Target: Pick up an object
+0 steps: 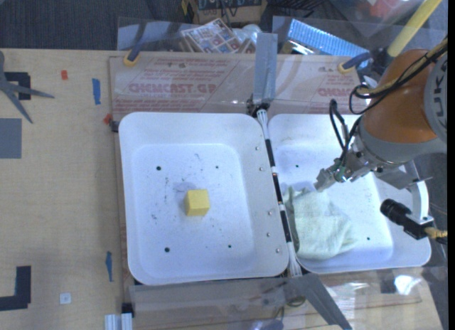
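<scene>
A small yellow block (197, 202) lies near the middle of the left bin (142, 144). A crumpled white cloth (320, 225) lies in the near left part of the right bin (409, 250). My gripper (327, 178) hangs low over the right bin, just above the cloth's far edge, beneath the arm's orange band (405, 104). A corner of the cloth looks drawn up toward the fingertips, but I cannot make out whether it sits between them.
A grey divider (264, 72) runs between the bins at the back. A clear plastic panel with red lettering (185, 83) stands behind the left bin. Black cables (341, 133) hang beside the wrist. The wooden bench (50, 200) stretches to the left.
</scene>
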### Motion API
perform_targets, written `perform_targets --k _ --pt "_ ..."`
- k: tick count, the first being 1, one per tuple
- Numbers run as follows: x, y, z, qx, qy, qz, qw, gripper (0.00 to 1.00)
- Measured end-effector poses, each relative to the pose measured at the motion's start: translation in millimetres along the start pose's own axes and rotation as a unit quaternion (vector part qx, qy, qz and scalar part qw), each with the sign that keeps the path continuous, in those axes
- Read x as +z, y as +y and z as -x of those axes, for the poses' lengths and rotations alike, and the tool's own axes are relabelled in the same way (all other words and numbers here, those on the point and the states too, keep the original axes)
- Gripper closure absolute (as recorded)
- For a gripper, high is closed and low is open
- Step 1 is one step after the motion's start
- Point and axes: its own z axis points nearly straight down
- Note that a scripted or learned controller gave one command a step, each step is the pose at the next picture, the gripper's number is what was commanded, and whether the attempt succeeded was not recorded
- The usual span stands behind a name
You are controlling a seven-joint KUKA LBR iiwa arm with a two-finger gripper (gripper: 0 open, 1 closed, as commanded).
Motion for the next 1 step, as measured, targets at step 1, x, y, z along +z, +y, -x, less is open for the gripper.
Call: perform_targets --k 1 --pt "-38.8 60.7 -56.6 0.116 0.0 -0.001 0.9933 1.0"
